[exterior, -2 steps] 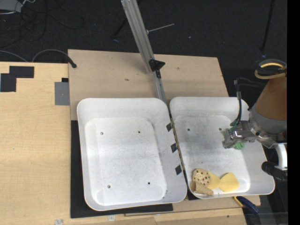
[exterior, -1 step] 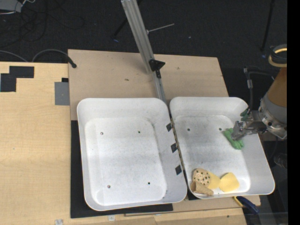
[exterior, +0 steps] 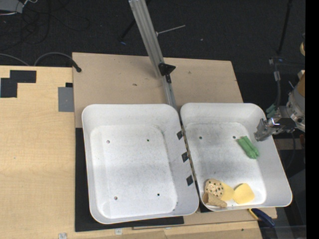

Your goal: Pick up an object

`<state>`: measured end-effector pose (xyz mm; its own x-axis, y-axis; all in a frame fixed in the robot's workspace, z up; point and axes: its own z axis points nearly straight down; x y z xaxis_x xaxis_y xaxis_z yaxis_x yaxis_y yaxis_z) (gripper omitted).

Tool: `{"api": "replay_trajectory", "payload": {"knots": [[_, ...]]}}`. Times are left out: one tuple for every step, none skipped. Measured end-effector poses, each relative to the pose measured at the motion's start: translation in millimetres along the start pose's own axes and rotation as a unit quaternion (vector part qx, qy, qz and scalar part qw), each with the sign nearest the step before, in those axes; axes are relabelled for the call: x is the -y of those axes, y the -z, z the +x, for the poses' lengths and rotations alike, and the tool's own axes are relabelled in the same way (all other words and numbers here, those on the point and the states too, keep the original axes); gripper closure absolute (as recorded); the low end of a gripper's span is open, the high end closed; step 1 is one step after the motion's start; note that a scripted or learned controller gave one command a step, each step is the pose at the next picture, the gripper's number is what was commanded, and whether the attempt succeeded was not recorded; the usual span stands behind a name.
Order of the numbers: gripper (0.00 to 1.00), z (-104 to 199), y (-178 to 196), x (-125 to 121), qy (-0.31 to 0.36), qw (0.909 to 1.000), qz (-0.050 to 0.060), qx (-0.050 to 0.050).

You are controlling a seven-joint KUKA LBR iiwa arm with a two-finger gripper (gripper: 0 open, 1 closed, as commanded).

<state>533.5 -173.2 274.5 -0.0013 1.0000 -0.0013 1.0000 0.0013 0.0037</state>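
The gripper [exterior: 263, 131] sits at the right rim of the right bin [exterior: 219, 111], just beside the upper end of a green stick-shaped object [exterior: 247, 147] that lies at a slant on the bin floor; whether its fingers are spread or closed I cannot tell from this angle, and nothing is seen between them. 2 more candidates rest in the bin's near corner: a yellow piece [exterior: 243, 193] and a speckled tan piece [exterior: 214, 187], touching each other. The left bin [exterior: 99, 118] on the desk holds no such items. To do the pick well, the nearest target looks like the green object: I would line the fingers across its narrow width, centre over its middle rather than its tip, and descend straight, keeping clear of the bin wall.
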Motion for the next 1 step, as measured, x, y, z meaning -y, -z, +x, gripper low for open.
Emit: {"api": "replay_trajectory", "payload": {"knots": [[1.0, 56.9, 2.9, -7.2, 0.002, 1.0, 0.003, -0.002]]}}
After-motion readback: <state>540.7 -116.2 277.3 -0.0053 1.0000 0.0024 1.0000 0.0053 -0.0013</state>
